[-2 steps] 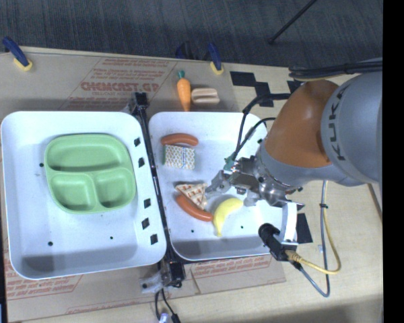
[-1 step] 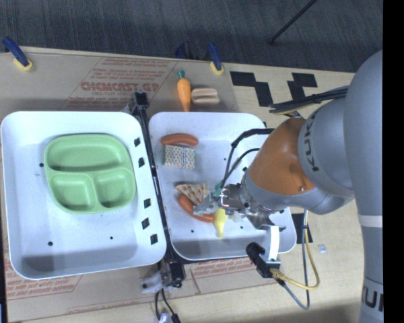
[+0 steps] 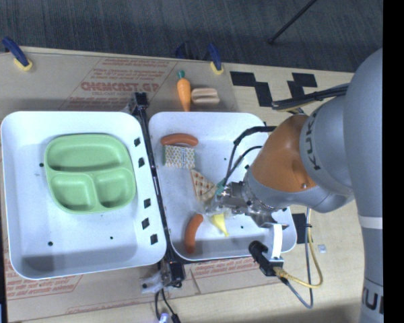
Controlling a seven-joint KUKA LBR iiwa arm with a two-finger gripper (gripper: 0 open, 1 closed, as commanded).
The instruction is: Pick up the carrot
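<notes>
Risk 1: wrong item could be taken, since the end effector (image 3: 223, 200) is seen low in the right bin (image 3: 252, 123) amid other food toys, w/ the carrot (image 3: 183, 91) not in that bin at all.
Risk 2: carrot lies on the bench (image 3: 108, 76) outside the bin rim, so a reach over the far wall is judged necessary; the wall could be clipped by the wrist on the way.
Risk 3: carrot is just beside a small bun-like toy (image 3: 205, 97); a broad approach could nudge or catch that toy instead.
Risk 4: carrot is slim and tapered, prob. apt to roll or slip if pinched off-centre.
Carrot pos.: on the cardboard-covered bench, beyond the far edge of the right bin, near the seam between the two bins; orange body w/ green top pointing away from the bins.
Carrot vs end effector: well apart; carrot is up and to the left in the view, w/ the bin wall and several items between.
End effector state: cannot be told; tip is masked by wrist and cables.
Near the tip: a yellow piece (image 3: 219, 223) and a patterned wedge (image 3: 202, 184) are just beside it; an orange sausage-like toy (image 3: 192, 231) lies near the near wall.
Left bin (image 3: 27, 180): a green divided tray (image 3: 89, 172) is held.
Progress: judged not yet begun on the carrot.
</notes>
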